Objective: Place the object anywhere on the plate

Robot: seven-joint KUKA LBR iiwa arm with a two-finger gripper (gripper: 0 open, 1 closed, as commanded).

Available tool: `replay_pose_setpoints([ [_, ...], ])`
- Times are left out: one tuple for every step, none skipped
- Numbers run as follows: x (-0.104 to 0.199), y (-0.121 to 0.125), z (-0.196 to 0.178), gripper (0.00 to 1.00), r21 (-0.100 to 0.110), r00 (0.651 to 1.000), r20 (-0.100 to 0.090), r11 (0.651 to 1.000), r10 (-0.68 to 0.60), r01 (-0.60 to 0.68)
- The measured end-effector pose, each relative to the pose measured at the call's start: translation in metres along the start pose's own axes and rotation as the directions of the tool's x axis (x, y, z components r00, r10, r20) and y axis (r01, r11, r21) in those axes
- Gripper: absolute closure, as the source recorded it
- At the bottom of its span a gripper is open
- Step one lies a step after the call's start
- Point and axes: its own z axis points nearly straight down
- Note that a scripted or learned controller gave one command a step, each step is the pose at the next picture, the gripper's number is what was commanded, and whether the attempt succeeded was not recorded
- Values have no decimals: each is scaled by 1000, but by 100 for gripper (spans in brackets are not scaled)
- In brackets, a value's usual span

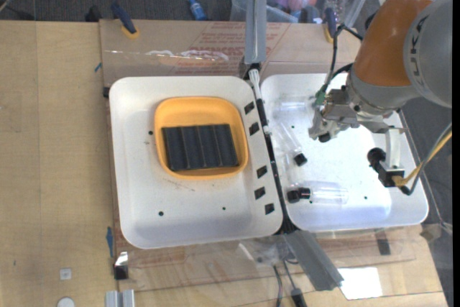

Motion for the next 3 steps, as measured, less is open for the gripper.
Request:
replay_pose_setpoints([
  [28,15,-4,100,-1,984,0,984,-177,177],
  [59,31,-23,100,-1,971,0,971,-239,239],
  [75,72,-31,100,-2,930,1,930,-368,368],
])
